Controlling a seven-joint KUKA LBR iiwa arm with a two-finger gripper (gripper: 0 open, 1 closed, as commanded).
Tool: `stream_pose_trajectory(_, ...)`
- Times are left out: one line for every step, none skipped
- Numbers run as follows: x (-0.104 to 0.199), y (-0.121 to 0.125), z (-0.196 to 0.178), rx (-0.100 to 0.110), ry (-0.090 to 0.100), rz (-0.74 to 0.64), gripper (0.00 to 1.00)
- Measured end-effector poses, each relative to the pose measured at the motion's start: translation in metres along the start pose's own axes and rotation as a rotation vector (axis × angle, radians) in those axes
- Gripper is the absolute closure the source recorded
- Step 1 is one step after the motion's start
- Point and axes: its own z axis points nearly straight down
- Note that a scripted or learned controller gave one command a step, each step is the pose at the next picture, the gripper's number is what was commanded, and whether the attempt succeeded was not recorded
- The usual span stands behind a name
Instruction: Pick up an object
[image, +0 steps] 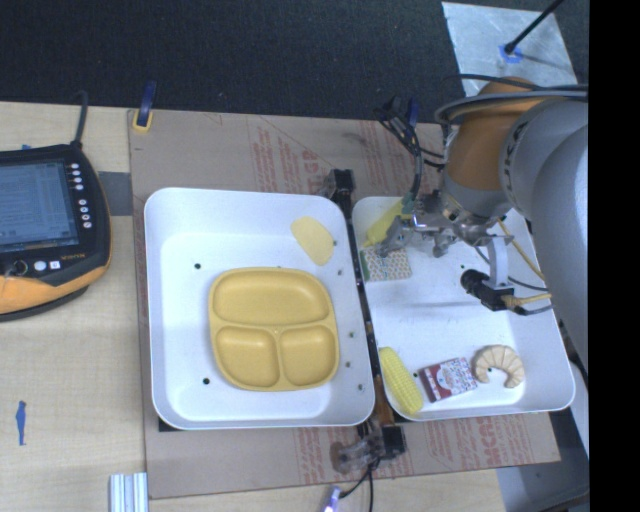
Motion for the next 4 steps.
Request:
stream_pose_trajectory(0.0018, -0.0001, 0.0000, 0.000, -0.002, 0.000, 0.00)
stream_pose_trajectory(0.0009, -0.0001, 0.0000, 0.000, 0.001, -0.001, 0.00)
stream_pose_trajectory(0.0010, 0.0000, 0.0002, 0.000, 0.000, -0.001, 0.00)
stream_pose_trajectory(0.0005, 0.0000, 0.0003, 0.000, 0.001, -0.001, 0.00)
